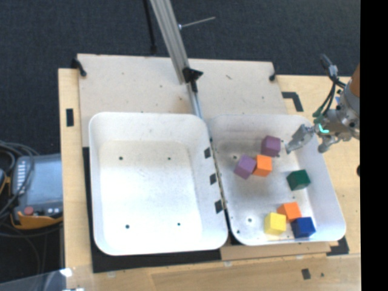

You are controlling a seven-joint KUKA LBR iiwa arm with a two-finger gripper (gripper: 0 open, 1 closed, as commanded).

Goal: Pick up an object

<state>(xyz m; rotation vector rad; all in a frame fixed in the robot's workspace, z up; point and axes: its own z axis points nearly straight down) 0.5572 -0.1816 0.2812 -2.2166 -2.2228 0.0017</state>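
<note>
My gripper [312,139] hangs over the upper right part of the right bin [242,132], its fingers spread open with nothing between them. Its left finger [297,137] is just right of a purple cube [271,145]. Lower left of that cube, a second purple cube [245,166] touches an orange cube [263,165]. A dark green cube [297,179] lies below the gripper. Near the bin's front edge sit a yellow cube [275,223], an orange cube [291,210] and a blue cube [303,227], close together.
The left bin [151,180] lies beside the right one, with a ridge and clips between them. A slanted metal rail [173,35] rises from the back middle. A handheld controller [36,190] sits off the bench at the left.
</note>
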